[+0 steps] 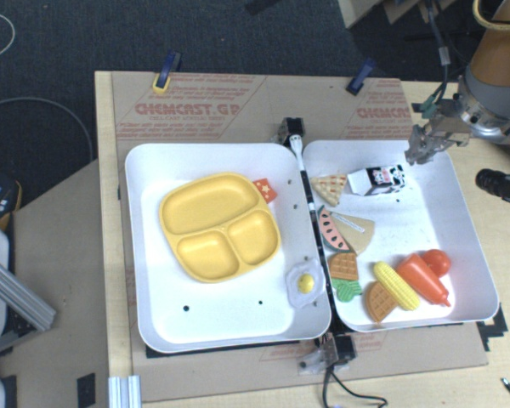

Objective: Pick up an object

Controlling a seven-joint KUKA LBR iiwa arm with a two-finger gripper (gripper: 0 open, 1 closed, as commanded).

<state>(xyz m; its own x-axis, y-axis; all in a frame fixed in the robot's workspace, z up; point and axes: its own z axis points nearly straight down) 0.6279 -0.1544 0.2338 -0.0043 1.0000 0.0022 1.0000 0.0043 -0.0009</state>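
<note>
My gripper [418, 153] hangs over the far right corner of the right bin [467, 219], just right of a small black-and-white cow-patterned carton [381, 178]. Nothing shows between its tips. The right bin also holds toy food: a tortilla wedge [329, 187], a watermelon slice [332, 232], a beige wedge [357, 229], a waffle [343, 267], a green piece [348, 289], a corn cob [397, 285], a round waffle [378, 301] and a red-orange hot dog [427, 277].
The left bin [144, 228] holds a yellow divided plate [218, 226], a small orange block [265, 191] and a fried egg toy [303, 283]. A black clip [292, 129] sits at the far end of the bins' shared edge. Blue clamps [164, 73] hold the cardboard base.
</note>
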